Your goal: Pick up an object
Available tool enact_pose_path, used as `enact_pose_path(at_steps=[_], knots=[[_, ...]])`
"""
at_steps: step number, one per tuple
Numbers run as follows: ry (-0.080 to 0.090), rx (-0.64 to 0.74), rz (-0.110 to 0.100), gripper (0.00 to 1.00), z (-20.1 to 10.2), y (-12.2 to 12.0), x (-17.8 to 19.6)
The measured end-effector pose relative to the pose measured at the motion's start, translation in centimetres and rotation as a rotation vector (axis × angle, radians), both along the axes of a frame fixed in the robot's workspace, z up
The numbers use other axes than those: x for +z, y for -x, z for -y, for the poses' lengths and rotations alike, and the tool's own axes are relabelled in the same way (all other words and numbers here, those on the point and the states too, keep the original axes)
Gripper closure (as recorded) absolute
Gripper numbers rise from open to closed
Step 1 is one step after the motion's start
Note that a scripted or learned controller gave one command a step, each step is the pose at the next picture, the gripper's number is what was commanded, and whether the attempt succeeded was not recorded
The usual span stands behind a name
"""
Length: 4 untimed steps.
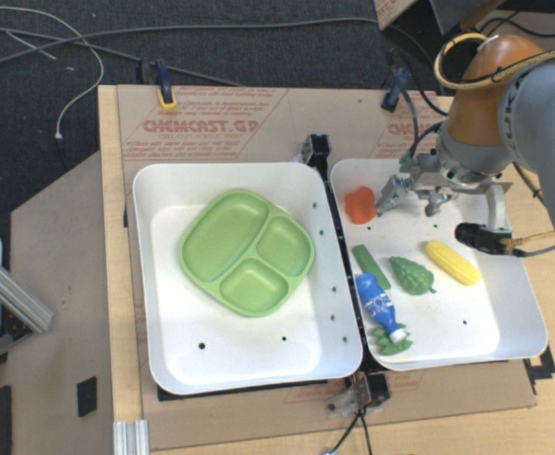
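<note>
My gripper (pixel 412 200) hangs over the far part of the right bin (pixel 514 325), its two fingers spread apart with nothing between them. An orange-red piece (pixel 359 206) lies just left of the fingers. Nearer the front lie a green pod (pixel 371 265), a knobbly green toy (pixel 412 276), a yellow corn cob (pixel 452 262) and a blue bottle (pixel 377 308) with a green bit at its lower end.
The left bin (pixel 163 349) holds a light green divided plate (pixel 248 251). A black clamp (pixel 316 148) sits at the far end of the rim between the bins. Cardboard lies under both bins.
</note>
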<state>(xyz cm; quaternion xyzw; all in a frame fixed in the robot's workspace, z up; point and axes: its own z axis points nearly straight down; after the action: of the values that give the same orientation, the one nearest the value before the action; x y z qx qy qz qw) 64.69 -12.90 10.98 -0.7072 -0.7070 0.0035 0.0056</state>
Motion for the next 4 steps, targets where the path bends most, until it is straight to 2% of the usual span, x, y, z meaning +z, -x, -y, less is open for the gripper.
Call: enact_pose_path(at_steps=[1, 2, 3, 4], knots=[[0.001, 0.001, 0.004, 0.00, -0.1, 0.1, -2.9], [0.001, 0.001, 0.005, 1.00, -0.1, 0.0, -1.9], [0.004, 0.001, 0.016, 1.00, 0.1, -0.4, 4.3], [0.004, 0.002, 0.017, 1.00, -0.2, -0.3, 10.5]])
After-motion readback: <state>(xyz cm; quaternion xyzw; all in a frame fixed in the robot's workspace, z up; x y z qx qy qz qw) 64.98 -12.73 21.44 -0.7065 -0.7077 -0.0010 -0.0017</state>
